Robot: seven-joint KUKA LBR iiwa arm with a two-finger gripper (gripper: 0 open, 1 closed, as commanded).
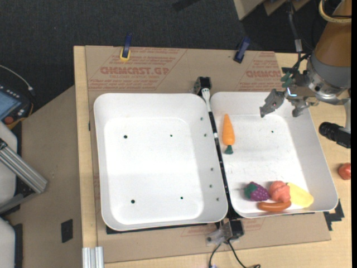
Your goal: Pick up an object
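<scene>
My gripper point(285, 106) hangs open over the far part of the right bin point(312, 149), with nothing between its fingers. An orange toy carrot point(228, 129) with a green stem lies near that bin's left wall, well left of the gripper. At the bin's near edge sits a cluster: purple grapes point(257, 191), a reddish-orange fruit point(280, 190), a yellow piece point(301, 196) and a red-orange sausage shape point(274, 206).
The left bin point(106, 149) stands beside the right one, parted by a black divider strip point(216, 149). Blue clamps point(126, 47) point(242, 49) hold the cardboard base at the far edge. A small red object point(345, 171) lies outside the right bin.
</scene>
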